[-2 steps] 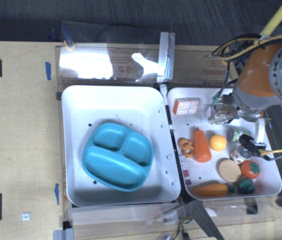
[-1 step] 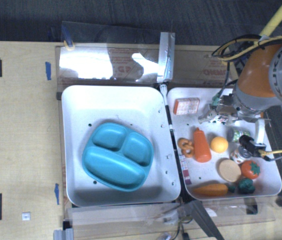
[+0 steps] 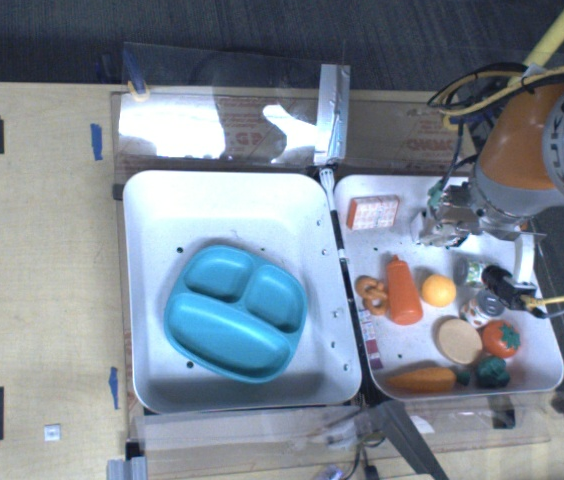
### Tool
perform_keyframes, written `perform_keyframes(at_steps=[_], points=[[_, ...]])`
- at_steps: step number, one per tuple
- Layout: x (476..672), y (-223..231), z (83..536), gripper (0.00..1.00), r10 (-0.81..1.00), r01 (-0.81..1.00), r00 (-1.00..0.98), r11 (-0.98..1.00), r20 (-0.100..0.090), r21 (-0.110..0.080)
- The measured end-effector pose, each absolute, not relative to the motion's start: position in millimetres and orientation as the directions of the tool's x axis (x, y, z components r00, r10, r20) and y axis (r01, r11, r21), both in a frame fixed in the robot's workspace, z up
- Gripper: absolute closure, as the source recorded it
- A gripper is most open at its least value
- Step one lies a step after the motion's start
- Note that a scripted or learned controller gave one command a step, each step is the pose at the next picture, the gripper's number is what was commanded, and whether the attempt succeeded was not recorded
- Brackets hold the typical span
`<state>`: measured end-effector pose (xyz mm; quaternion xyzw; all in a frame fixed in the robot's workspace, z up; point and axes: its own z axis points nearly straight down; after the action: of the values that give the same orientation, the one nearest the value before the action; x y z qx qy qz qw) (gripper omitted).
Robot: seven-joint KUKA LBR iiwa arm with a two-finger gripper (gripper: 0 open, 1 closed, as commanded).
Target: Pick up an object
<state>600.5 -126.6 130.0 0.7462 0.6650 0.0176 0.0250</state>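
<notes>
Left bin [image 3: 152, 268]: we list one teal divided plate [image 3: 236, 310], rigid, slick, likely graspable only at its rim. Right bin [image 3: 552, 368]: orange bottle [image 3: 402, 290], upright-shaped, probably light and stiff; take it across the body. Orange ball [image 3: 439, 290], just beside it: may roll. Gripper [image 3: 444, 223] hovers over this bin's far end.

Grey arm [image 3: 532, 158] reaching in, wrist lowered
</notes>
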Motion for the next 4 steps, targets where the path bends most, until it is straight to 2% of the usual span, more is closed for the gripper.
perform_keyframes(at_steps=[1, 2, 3, 4], points=[[600.3, -126.7, 129.5, 0.0, 0.993, 0.992, 0.115, -0.115, -0.007, 0.06], [600.3, -126.7, 129.5, 0.0, 0.993, 0.992, 0.115, -0.115, -0.007, 0.059], [543.3, -105.1, 146.9, 0.0, 0.994, 0.994, -0.113, 0.113, 0.003, -0.004], [546.1, -147.2, 86.9, 0.0, 0.953, 0.953, -0.304, 0.304, 0.002, 0.003]])
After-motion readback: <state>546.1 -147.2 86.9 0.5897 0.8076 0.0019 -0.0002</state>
